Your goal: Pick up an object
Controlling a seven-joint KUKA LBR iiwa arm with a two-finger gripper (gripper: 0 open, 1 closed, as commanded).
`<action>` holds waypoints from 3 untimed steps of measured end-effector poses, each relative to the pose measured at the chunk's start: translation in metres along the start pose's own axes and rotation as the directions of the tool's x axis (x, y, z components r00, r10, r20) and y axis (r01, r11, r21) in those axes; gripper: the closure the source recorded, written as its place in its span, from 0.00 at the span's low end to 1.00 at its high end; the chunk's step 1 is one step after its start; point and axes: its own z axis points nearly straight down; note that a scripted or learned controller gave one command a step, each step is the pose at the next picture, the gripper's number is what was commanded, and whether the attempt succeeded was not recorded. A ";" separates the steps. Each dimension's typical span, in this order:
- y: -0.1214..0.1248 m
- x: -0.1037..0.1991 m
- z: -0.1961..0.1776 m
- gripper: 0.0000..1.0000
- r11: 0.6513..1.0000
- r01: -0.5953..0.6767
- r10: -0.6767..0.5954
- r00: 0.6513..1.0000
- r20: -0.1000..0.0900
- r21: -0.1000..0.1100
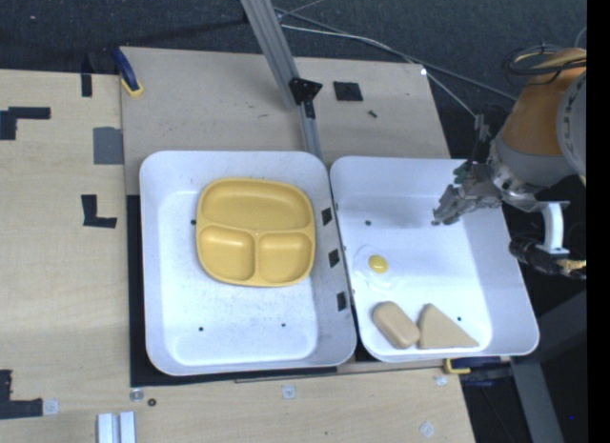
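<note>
Tan wedge (pixel 445 329) and oval block (pixel 394 324) lie touching at right bin's (pixel 496 270) near edge. Claw (pixel 448 211) hangs above far side; finger spread unreadable, nothing visibly held.

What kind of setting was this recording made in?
Most likely a robotics lab test bench for bin picking. Two shallow white bins sit side by side on a wooden bench marked with black tape, a yellow divided plate lies in one, and the arm's pincer reaches over the other.

Fixed overhead camera, slanted, both bins (pixel 152 241)
</note>
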 end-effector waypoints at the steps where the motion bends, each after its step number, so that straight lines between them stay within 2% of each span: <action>1: 0.003 0.007 -0.061 1.00 1.000 0.001 -0.001 1.000 0.000 -0.002; 2: 0.003 0.007 -0.059 1.00 1.000 -0.001 0.001 1.000 0.000 0.004; 3: 0.009 0.062 -0.050 1.00 1.000 0.004 -0.004 1.000 -0.002 0.005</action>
